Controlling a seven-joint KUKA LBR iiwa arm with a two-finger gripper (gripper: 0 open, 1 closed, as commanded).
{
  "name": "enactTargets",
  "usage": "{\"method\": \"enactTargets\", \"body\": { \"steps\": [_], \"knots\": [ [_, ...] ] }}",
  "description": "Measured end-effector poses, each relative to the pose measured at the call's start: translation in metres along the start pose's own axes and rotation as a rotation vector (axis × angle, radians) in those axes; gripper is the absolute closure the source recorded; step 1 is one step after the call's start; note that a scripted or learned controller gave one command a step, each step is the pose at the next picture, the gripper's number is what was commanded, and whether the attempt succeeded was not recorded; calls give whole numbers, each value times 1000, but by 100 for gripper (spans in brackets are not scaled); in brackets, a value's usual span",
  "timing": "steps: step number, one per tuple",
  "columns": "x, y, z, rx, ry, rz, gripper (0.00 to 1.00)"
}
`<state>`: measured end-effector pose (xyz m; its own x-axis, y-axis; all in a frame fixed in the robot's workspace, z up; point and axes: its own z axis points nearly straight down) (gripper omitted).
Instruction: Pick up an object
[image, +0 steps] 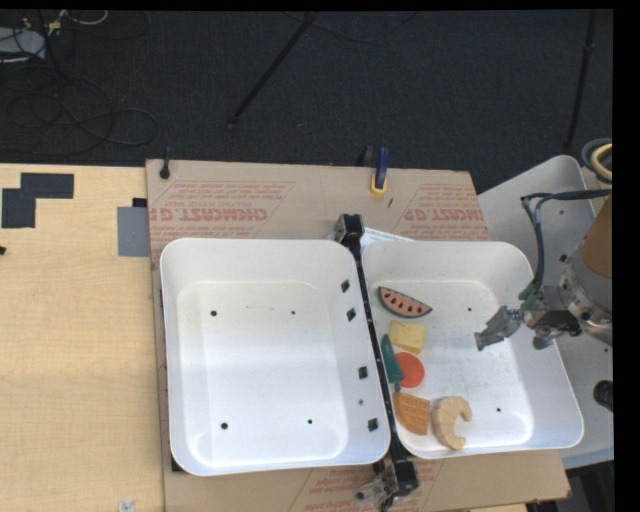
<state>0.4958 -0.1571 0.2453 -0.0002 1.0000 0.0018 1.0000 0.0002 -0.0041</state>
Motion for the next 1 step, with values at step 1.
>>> {"method": "enactTargets", "body": {
  "steps": [1],
  "knots": [
    [65, 51, 145, -14, -7, 2, 0]
  ]
}}
